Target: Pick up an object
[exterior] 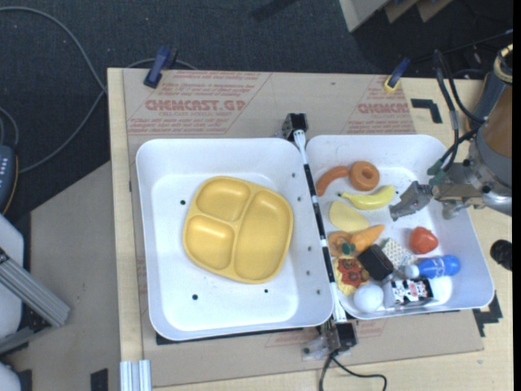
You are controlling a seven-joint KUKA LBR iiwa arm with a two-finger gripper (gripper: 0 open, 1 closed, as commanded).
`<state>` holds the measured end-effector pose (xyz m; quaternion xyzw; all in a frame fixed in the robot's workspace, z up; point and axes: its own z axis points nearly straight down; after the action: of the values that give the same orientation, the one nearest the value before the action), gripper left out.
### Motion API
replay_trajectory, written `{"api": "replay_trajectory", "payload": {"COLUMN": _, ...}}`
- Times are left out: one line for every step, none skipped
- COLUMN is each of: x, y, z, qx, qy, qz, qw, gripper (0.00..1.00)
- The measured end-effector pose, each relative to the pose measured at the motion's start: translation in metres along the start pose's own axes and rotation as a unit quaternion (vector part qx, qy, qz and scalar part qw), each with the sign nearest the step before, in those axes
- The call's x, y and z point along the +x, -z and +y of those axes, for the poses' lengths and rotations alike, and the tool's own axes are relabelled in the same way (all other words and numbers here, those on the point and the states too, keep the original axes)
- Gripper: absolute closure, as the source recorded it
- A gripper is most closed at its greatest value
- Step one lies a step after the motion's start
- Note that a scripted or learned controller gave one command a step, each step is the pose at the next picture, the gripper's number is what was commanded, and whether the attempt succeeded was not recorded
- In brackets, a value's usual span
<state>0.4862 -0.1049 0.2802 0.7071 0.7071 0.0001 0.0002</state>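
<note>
The right bin [464, 157] holds a pile of toy items. An orange donut [364, 174] and a curved orange sausage [329, 179] lie at the back, with a yellow banana [368, 199] just in front of them. Nearer the front are a carrot [363, 237], a red tomato [422, 239], a blue-and-white bottle [435, 265], a black block [376, 261] and a white ball [368, 297]. My gripper [427, 206] hangs over the right bin's middle, between the banana and the tomato. It is open, with nothing between its fingers.
The left bin [155, 218] carries a yellow divided plate [238, 229]. A black-and-white rail [313, 210] separates the two bins. The arm [492, 145] enters over the right bin's right wall. Clamps sit at the board's back edge.
</note>
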Motion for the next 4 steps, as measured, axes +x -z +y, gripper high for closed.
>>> {"api": "replay_trajectory", "payload": {"x": 0.014, "y": -0.166, "z": 0.048, "qx": 0.002, "qy": 0.0, "qz": 0.001, "qw": 1.0, "gripper": 0.0}}
{"api": "replay_trajectory", "payload": {"x": 0.003, "y": -0.191, "z": -0.002, "qx": -0.009, "qy": 0.0, "qz": -0.002, "qw": 1.0, "gripper": 0.0}}
{"api": "replay_trajectory", "payload": {"x": -0.025, "y": -0.164, "z": 0.037, "qx": 0.0, "qy": 0.0, "qz": 0.0, "qw": 1.0, "gripper": 0.0}}
{"api": "replay_trajectory", "payload": {"x": -0.032, "y": -0.096, "z": 0.096, "qx": -0.002, "qy": 0.0, "qz": -0.001, "qw": 1.0, "gripper": 0.0}}
